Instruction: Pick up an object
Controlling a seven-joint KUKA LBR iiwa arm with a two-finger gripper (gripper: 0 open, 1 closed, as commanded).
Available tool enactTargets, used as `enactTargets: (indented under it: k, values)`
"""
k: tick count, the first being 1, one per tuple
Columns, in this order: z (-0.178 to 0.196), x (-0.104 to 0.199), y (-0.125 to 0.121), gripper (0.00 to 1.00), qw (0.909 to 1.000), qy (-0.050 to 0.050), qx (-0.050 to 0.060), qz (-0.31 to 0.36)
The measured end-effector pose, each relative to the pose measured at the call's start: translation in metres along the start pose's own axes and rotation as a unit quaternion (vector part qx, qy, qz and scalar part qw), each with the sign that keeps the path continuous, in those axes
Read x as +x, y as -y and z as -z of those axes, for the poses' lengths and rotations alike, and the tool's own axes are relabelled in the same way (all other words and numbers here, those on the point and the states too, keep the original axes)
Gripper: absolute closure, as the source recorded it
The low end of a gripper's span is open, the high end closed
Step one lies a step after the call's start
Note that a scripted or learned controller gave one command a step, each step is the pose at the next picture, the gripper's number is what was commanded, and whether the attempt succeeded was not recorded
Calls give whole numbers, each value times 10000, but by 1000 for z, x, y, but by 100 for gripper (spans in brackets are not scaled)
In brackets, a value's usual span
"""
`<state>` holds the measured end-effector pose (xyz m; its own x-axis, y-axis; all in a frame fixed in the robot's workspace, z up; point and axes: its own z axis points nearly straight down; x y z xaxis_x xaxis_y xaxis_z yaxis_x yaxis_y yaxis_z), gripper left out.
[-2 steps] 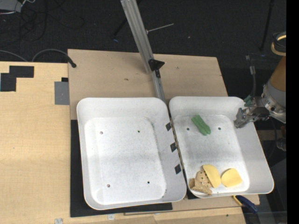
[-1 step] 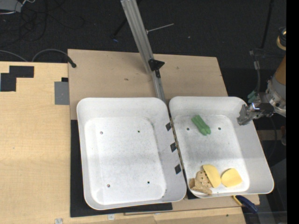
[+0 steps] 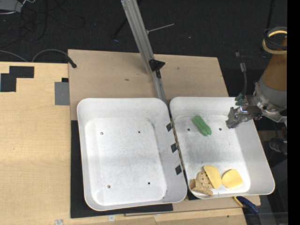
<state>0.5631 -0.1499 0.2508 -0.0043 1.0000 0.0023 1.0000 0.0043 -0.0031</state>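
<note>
Over the right bin's (image 3: 262, 172) far right edge hangs the pincer (image 3: 233, 118); whether it is open or closed I cannot tell, and nothing shows in its grip. Near it, in that bin's far half, lies a green piece (image 3: 201, 125). A yellow wedge (image 3: 212, 176), yellow round (image 3: 232, 178) and tan cracker (image 3: 202, 183) crowd the near edge.

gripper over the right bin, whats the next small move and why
Probably a short shift toward the view's left and down onto the small green oblong object. The gripper sits near the far right side of the right shallow white bin, with nothing visibly between its fingers, and that green piece is the nearest item, lying alone on bare floor.
</note>
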Motion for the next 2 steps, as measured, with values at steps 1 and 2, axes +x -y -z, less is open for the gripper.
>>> enactTargets:
  k: [1, 2]
  values:
    - [-14, 50, 5, 100, 10000, -3, 10, 1]
    - [-9, 97, 12, 100, 10000, -3, 6, 6]
